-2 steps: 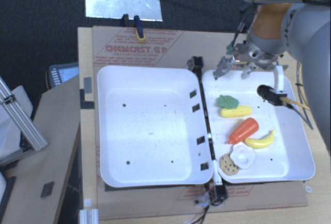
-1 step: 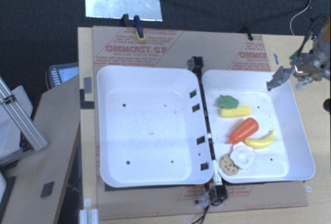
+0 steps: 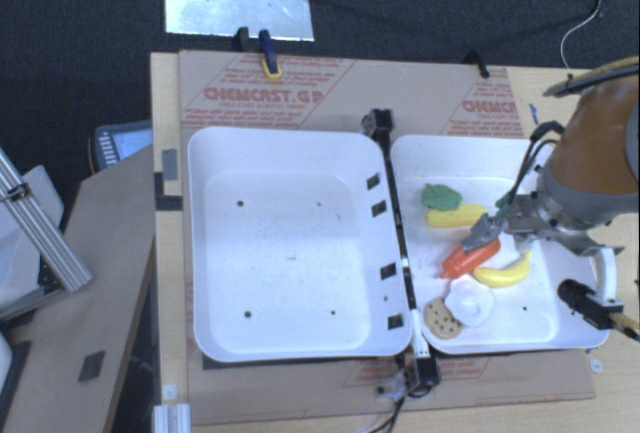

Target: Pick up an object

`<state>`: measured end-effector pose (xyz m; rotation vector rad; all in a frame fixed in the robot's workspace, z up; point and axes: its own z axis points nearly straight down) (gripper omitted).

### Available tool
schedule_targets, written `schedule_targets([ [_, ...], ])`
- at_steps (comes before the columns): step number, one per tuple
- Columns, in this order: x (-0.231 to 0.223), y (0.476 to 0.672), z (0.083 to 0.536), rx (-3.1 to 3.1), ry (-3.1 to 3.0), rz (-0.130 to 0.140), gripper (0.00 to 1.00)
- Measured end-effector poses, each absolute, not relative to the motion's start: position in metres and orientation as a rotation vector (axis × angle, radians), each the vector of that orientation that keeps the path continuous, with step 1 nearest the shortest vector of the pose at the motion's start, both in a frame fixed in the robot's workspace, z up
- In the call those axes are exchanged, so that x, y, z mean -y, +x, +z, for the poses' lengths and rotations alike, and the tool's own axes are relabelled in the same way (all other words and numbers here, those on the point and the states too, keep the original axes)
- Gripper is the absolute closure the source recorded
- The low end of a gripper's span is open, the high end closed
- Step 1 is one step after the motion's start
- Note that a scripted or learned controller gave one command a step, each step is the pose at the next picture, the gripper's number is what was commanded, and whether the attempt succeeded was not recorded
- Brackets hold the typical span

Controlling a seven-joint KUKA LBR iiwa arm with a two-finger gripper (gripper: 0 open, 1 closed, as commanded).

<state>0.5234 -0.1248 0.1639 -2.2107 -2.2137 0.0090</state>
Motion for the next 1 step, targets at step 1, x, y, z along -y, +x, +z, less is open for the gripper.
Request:
schedule_targets([
  [1, 0.0826, 0.5231, 0.0809, 2.227, -2.214, -0.001, 0.0],
])
